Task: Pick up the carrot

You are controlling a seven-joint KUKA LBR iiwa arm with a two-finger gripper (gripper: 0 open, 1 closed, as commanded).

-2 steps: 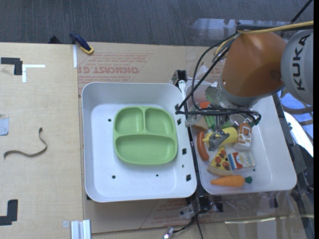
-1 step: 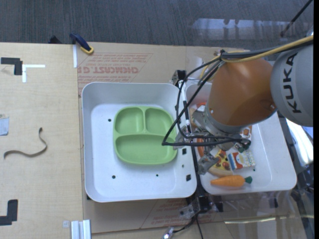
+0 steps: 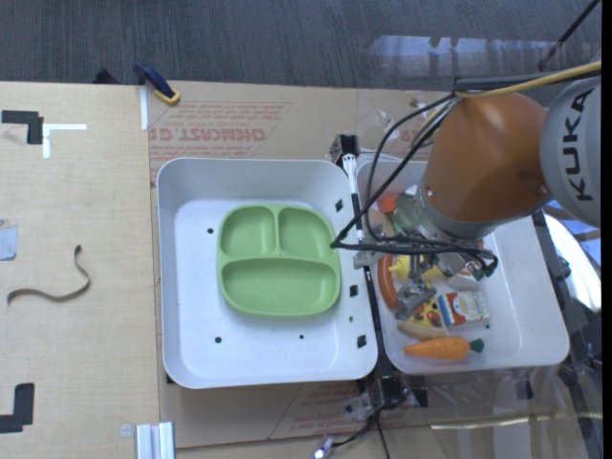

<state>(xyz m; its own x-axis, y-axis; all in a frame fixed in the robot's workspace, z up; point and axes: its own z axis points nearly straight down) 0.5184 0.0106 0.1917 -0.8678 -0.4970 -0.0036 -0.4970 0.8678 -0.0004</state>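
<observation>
The orange carrot (image 3: 440, 349) with a green stem end lies flat near the front edge of the right bin (image 3: 535, 338). My gripper (image 3: 413, 296) hangs below the orange wrist band over the middle of that bin's pile of toy food. It sits a little behind and to the left of the carrot, apart from it. The arm's wrist hides much of the bin's back half.
A green divided plate (image 3: 279, 259) lies in the left bin (image 3: 186, 342). Around the gripper are a red sausage (image 3: 385, 281), a white and red carton (image 3: 461, 309), a yellow piece (image 3: 432, 275) and a tan piece (image 3: 419, 330). Black cables (image 3: 382, 247) cross the bins' divide.
</observation>
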